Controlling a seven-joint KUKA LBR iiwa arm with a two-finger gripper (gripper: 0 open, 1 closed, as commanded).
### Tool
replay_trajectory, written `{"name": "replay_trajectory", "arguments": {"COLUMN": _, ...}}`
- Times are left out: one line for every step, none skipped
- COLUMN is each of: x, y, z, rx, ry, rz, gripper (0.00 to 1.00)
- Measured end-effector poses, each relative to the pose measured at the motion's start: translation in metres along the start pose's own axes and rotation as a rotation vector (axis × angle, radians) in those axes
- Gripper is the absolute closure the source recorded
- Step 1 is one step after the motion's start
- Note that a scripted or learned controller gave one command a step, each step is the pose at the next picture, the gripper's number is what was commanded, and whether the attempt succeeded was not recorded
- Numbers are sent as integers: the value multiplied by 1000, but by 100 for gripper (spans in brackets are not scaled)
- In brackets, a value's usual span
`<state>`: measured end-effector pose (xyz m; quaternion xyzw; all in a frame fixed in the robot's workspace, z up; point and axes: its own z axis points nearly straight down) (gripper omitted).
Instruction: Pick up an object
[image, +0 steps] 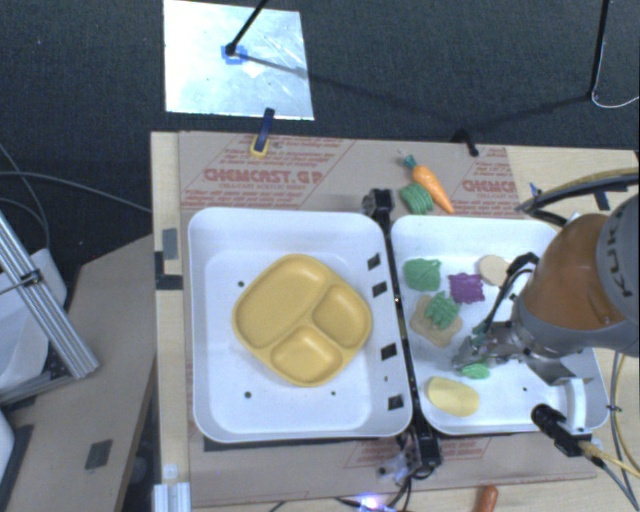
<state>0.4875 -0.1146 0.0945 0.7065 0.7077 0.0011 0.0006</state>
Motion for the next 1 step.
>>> {"name": "replay_trajectory", "arguments": {"x": 67, "y": 71, "z": -96, "rx": -14, "ry": 0, "rz": -12, "gripper": 100}}
